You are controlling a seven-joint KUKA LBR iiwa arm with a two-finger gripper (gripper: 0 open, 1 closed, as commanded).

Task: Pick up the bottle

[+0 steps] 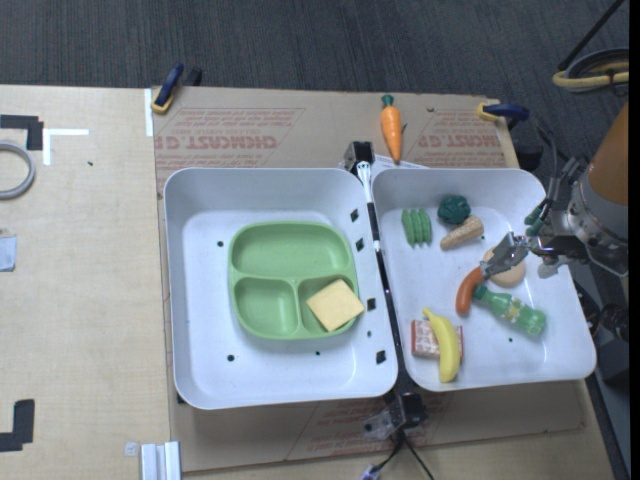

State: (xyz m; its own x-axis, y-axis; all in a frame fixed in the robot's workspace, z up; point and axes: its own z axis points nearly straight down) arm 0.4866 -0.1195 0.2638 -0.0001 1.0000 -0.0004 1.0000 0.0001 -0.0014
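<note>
Bottle [512,310] first: you see it lying on its side, green, in the lower right part of the right bin [560,363], just beside the orange sausage-like piece [467,291] and near the banana [444,344]. Your gripper [505,256] sits just above it in the frame, over a pale round piece [507,274], with the arm [600,218] coming in from the right edge. Its fingers look slightly apart, and nothing is between them. So judge the pick as not yet done: the bottle rests on the bin floor, untouched as far as you can see, and the approach, the closing and the lift all remain.

Around it in the same bin you have green beans [417,226], a dark green broccoli [453,209], a tan piece [461,234] and a small red packet [425,339]. The left bin [190,268] holds a green divided plate [290,280] with a yellow cheese slice [334,305] on it. Both bins rest on cardboard [230,133] laid over the pale worktop [80,268]; a toy carrot [391,126] lies on the cardboard at upper centre. Dark carpet [300,18] fills the top of the frame, and cables [595,73] hang at upper right.
</note>
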